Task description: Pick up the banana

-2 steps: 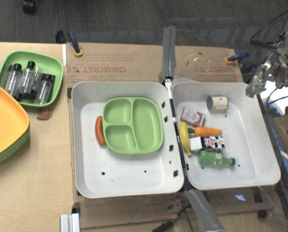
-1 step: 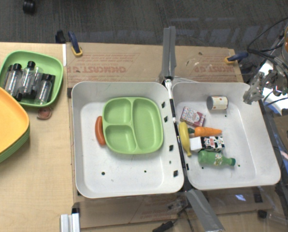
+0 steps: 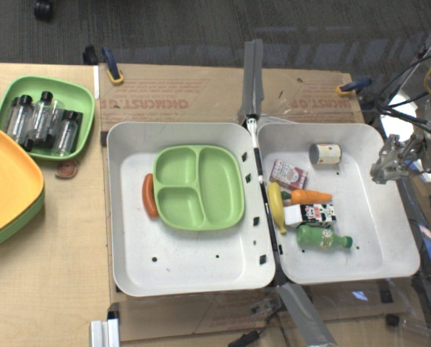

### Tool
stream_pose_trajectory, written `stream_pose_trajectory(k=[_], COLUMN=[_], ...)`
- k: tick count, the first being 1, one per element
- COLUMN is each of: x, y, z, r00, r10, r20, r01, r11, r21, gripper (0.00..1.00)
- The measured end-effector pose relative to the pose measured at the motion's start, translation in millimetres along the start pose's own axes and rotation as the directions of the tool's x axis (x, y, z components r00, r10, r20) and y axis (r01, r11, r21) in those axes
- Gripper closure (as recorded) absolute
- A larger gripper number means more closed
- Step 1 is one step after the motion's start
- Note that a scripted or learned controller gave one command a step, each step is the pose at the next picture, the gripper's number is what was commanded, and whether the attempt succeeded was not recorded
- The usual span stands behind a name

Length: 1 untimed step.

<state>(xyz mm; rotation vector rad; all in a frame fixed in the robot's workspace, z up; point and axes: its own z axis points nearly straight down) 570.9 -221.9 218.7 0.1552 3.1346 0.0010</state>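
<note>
The banana (image 3: 275,206) lies in the right bin (image 3: 389,262) along its left wall, touching the carrot (image 3: 311,196). The tool (image 3: 387,165) hovers over that bin's right edge; its opening cannot be told.

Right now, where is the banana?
The banana lies in the right bin, against its left wall, just left of the carrot and the green bottle.

We look down from one fixed camera above the counter (image 3: 201,92), tilted at a slant so the far carpet fills the top of the frame. It sits far enough back to take in both white bins: the left bin (image 3: 129,251) and right bin (image 3: 389,244), with the claw (image 3: 390,161) entering from our right
</note>
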Motion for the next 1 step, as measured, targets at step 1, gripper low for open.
stream_pose_trajectory(k=[1], x=[-78.7], y=[32.4], z=[-22.1], r00=[0.988], r10=[-0.154], r20=[0.003], r01=[0.154], r11=[0.988], r21=[0.000], gripper=[1.00])
